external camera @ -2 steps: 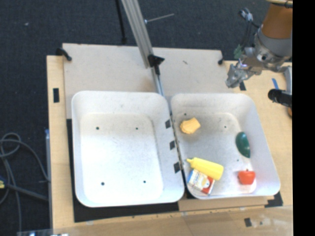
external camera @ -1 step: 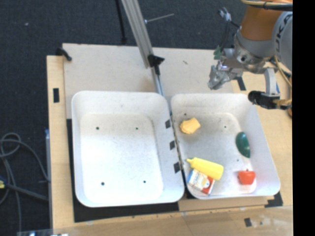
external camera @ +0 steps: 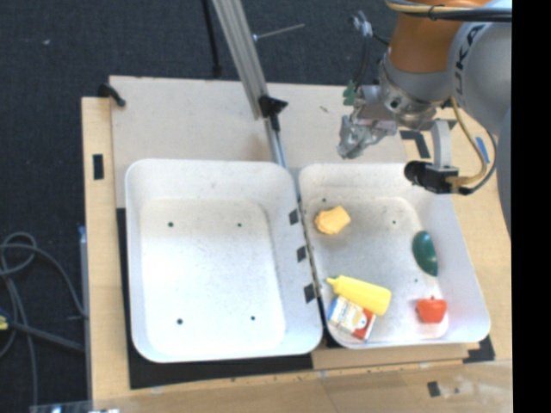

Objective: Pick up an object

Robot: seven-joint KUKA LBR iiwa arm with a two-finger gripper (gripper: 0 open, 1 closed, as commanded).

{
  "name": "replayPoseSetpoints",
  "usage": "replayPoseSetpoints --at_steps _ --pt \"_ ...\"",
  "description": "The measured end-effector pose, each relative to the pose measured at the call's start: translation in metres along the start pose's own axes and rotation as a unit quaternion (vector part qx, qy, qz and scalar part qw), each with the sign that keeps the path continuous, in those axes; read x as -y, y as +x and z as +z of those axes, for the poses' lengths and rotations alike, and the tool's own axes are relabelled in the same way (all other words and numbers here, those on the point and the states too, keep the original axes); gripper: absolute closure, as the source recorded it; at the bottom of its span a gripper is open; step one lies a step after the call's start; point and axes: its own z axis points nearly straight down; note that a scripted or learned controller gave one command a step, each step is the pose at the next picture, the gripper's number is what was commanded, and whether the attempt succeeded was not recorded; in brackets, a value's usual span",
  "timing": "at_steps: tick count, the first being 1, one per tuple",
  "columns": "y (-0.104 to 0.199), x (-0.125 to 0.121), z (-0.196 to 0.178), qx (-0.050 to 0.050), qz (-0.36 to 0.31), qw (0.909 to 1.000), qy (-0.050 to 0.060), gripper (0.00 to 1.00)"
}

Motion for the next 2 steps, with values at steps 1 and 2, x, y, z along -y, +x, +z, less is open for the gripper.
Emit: replayPoseSetpoints --at_steps 1,2 --pt "0.045 0.008 0.020 0.000 0.001 1.0000 0.001 1.00" --pt "0.094 0.018 0.038 0.000 0.000 1.0000 0.001 1.00"
